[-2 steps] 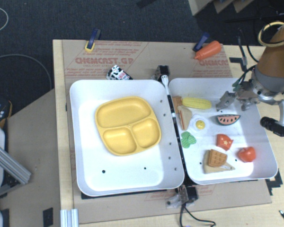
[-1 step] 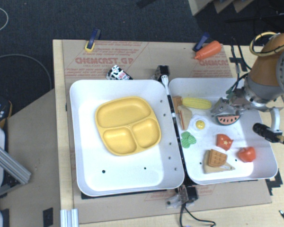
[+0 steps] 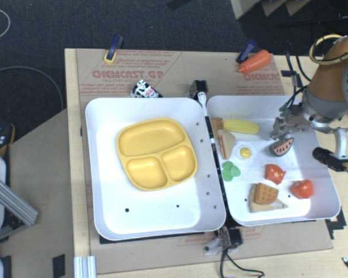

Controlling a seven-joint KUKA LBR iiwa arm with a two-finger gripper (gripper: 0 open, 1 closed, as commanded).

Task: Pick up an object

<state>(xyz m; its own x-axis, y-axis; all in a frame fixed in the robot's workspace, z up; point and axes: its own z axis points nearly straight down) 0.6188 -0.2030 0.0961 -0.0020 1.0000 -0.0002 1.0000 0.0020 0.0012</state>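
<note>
By the right bin's far edge: hand [image 3: 285,130], grip state unreadable, above red-and-green plastic watermelon slice [image 3: 282,147]; risk: curved rind slipping free.

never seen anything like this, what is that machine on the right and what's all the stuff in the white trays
The grey machine with the orange band is a robot arm, reaching in from the right. The one camera is fixed above the bench and looks down at a slant. The arm ends in a two-finger gripper, low over the right bin, just above a toy watermelon slice. Nothing is visibly held between its fingers.

The left bin holds a yellow divided plate. The right bin holds toy food: corn, a fried egg, something green, a strawberry, a tomato, a waffle-like piece and bread-like slices. An orange clamp sits on the bench behind.
</note>
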